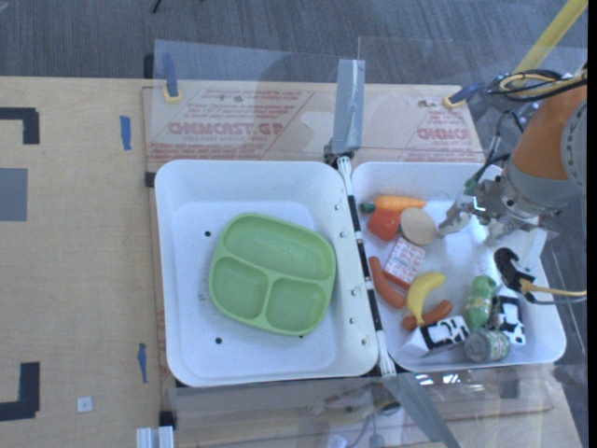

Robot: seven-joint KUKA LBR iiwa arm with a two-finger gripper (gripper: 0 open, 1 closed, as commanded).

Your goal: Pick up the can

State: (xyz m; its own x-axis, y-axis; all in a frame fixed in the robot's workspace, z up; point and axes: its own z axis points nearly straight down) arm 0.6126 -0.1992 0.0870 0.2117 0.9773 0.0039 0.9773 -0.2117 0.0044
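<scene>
Hovering: gripper (464, 215) over right bin's (550, 343) far side | fingers spread, holding nothing | can (487, 346) near front edge

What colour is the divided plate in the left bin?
Light green, seen in the camera view: the divided plate lies in the left bin.

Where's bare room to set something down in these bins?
Left bin: bare floor all round the green plate, widest behind and left of it. Right bin: crowded. The can, bottle, banana and carton pack the front; the gripper hangs over the back.
</scene>
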